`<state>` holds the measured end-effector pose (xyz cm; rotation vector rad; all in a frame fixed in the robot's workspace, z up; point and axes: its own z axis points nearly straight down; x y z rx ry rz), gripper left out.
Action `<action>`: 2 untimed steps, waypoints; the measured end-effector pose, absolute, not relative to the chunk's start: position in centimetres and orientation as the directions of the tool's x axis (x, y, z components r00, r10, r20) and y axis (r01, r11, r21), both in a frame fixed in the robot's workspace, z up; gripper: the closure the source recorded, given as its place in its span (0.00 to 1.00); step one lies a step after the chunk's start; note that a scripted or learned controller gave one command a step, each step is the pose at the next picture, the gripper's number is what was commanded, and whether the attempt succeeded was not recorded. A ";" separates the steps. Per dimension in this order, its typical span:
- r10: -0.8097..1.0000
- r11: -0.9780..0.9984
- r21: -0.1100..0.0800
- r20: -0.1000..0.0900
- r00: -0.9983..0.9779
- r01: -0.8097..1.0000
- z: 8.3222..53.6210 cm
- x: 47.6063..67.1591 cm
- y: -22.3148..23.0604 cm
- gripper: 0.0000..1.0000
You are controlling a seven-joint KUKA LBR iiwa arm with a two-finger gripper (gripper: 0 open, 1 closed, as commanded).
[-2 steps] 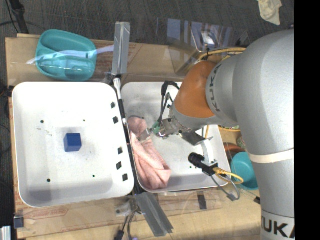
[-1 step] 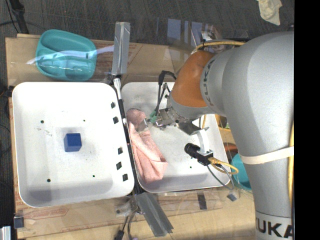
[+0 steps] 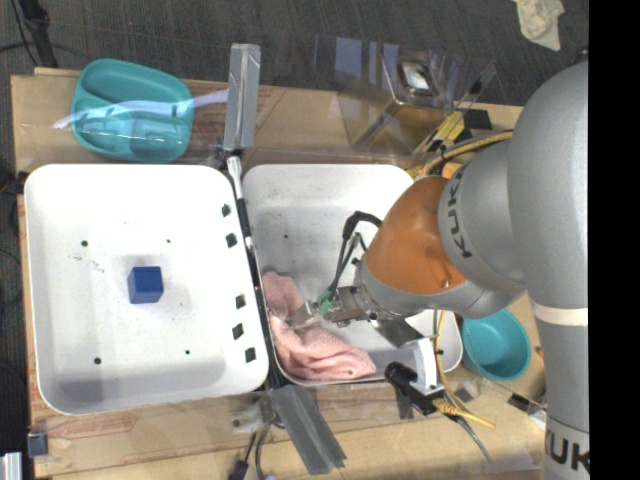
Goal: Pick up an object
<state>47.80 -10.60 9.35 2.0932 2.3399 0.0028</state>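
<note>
At the near edge of the table [image 3: 120, 430], a strip of grey tape [image 3: 308, 423] crosses the seam where the two bins meet. Just beyond it, in the near left corner of the right bin [image 3: 320, 193], lies a crumpled pink cloth [image 3: 310, 348], bunched against the bin's left wall. The hand [image 3: 318, 310] is down in this bin, right over the cloth's upper right edge, and appears to touch it; whether the cloth is actually caught there cannot be told (the arm's bulk and the tangle of cable hide the tips), nor can its opening be judged. Behind the hand rises the orange band [image 3: 415, 243] and the large grey arm [image 3: 540, 198], entering from the right. A teal bowl [image 3: 497, 345] sits on the table near the right bin's near right corner, partly behind the arm.

In the left bin [image 3: 60, 268] a small blue cube [image 3: 146, 283] rests alone near the middle, well apart from the hand. Farther back, a teal dustpan-like scoop [image 3: 130, 110] lies on the table beyond the left bin, and a crumpled pale rag [image 3: 535, 13] lies on the dark floor at the far right.
</note>
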 end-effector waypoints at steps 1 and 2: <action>0.993 0.118 0.006 -0.001 -0.118 0.993 10.4 48.0 -10.5 1.00; 0.993 0.118 0.006 -0.001 -0.118 0.993 10.4 48.0 -10.5 0.00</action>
